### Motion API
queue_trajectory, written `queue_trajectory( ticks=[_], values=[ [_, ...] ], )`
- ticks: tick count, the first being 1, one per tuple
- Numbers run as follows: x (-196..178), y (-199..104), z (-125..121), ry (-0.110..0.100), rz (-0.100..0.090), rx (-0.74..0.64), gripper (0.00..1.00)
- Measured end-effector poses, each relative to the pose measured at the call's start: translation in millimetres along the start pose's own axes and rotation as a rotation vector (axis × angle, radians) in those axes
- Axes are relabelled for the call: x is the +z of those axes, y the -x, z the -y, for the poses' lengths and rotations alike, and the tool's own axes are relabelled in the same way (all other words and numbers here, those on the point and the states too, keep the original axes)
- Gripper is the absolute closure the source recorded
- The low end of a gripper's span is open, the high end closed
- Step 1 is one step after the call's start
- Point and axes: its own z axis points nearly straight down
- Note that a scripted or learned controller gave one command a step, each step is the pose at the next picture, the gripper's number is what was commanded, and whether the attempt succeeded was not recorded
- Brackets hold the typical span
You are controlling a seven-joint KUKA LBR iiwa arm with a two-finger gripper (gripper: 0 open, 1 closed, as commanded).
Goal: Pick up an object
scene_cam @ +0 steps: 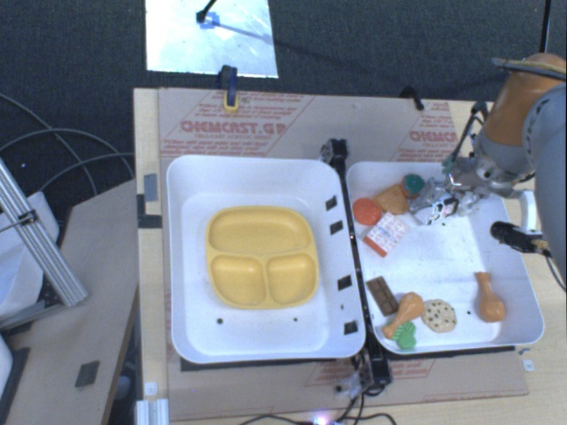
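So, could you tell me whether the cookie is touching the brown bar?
Apart. The camera view shows bare white bin floor between the cookie and the brown bar, with a drumstick lying between them.

The grey arm with its orange band reaches in from the right, gripper (440, 204) lowered, pointing left.

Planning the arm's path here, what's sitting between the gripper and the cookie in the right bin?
In the camera view, the stretch from the gripper down to the cookie is bare white bin floor; the red-and-white box sits left of that line.
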Motion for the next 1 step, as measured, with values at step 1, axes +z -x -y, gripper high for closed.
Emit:
queue_trajectory(
  ticks=[1],
  values=[
    [9.8,9.0,82.5,0.05,0.036,0.0,0.0]
  ],
)
